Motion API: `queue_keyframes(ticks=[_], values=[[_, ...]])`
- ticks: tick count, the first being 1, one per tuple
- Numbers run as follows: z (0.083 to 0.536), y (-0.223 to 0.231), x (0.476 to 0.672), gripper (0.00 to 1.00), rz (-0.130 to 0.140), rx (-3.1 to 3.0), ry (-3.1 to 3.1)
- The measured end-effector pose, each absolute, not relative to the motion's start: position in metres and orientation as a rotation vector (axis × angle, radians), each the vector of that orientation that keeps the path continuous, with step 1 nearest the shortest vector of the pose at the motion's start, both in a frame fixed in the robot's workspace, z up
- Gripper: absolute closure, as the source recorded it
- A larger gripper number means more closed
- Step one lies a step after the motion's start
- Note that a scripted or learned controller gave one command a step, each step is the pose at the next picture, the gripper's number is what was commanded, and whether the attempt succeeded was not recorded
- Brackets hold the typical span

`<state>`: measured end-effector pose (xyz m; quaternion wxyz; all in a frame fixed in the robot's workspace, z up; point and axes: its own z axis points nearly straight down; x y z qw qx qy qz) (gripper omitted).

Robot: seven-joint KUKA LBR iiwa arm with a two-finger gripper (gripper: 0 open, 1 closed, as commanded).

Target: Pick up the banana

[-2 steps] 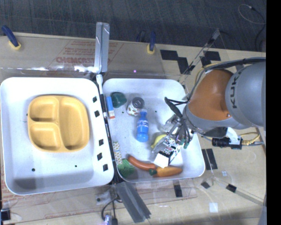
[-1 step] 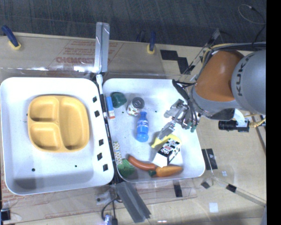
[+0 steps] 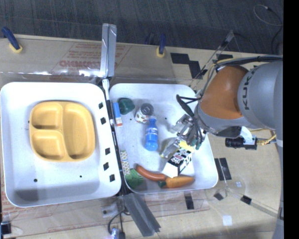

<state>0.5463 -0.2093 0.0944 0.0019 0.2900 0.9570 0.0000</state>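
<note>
My gripper [image 3: 178,137] is low over the right side of the right bin [image 3: 139,94], just right of the blue bottle [image 3: 151,133]. A small yellow piece [image 3: 187,145], which may be the banana, shows at the gripper's lower right edge, and most of it is hidden by the gripper. Whether it is held or just lies beneath, I cannot tell. A black-and-white checkered box [image 3: 179,159] lies directly below the gripper.
The right bin also holds a green object [image 3: 125,104], a small can [image 3: 145,111], a marker [image 3: 117,115], a sausage [image 3: 149,173], a carrot [image 3: 180,181] and a green item [image 3: 133,179]. A yellow divided plate [image 3: 63,130] sits in the left bin [image 3: 20,183].
</note>
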Motion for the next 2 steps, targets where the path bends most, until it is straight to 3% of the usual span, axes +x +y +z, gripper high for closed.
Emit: queue_keyframes(ticks=[1,2], values=[[0.1042,-0.208,0.5477,1.0,0.001,0.902,3.005],[0.1134,-0.2073,0.5485,1.0,0.002,0.896,3.007]])
